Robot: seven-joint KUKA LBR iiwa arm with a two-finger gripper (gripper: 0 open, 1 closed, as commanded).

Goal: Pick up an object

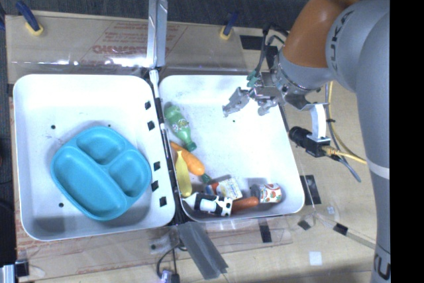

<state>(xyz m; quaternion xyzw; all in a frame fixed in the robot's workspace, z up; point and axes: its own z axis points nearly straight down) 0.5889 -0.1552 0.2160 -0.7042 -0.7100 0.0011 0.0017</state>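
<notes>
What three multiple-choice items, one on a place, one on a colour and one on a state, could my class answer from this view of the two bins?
1. Where does the divided tray lie?
A. left bin
B. right bin
C. bench outside the bins

2. What colour is the bottle?
A. red
B. green
C. black

3. What is between the fingers of the gripper?
A. the bottle
B. the tray
C. nothing

Key: 1 A, the blue tray rests on the left bin floor. 2 B, it is green with a white cap end. 3 C, the gripper hangs open over bare floor of the right bin, apart from the items.
</notes>
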